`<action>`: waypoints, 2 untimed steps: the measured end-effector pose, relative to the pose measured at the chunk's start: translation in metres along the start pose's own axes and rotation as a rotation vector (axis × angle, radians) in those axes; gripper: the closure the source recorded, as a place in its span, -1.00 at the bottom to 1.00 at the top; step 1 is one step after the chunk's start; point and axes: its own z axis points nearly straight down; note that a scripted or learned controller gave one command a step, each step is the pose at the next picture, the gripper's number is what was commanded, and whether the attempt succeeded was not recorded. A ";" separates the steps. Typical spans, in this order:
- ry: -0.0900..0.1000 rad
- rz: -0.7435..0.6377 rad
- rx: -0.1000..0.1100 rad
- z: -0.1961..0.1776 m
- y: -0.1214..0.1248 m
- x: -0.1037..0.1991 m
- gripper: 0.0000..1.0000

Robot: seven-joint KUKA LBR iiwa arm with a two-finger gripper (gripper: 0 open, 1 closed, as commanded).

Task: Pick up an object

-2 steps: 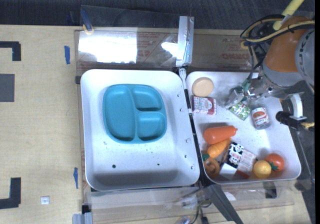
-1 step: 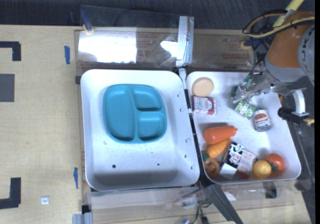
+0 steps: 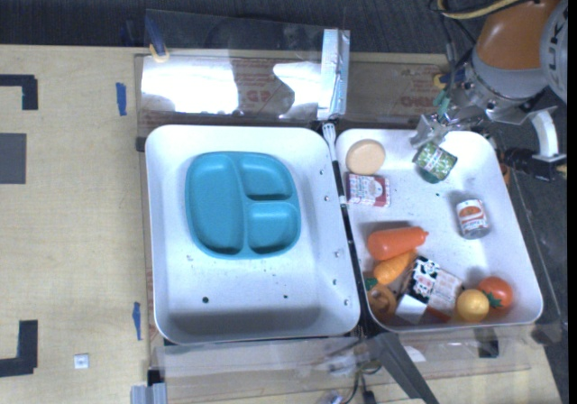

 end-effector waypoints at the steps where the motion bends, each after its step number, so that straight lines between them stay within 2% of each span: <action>1: 0.002 0.065 0.010 -0.041 -0.048 -0.013 1.00; 2: 0.004 -0.283 0.009 0.004 -0.002 -0.037 1.00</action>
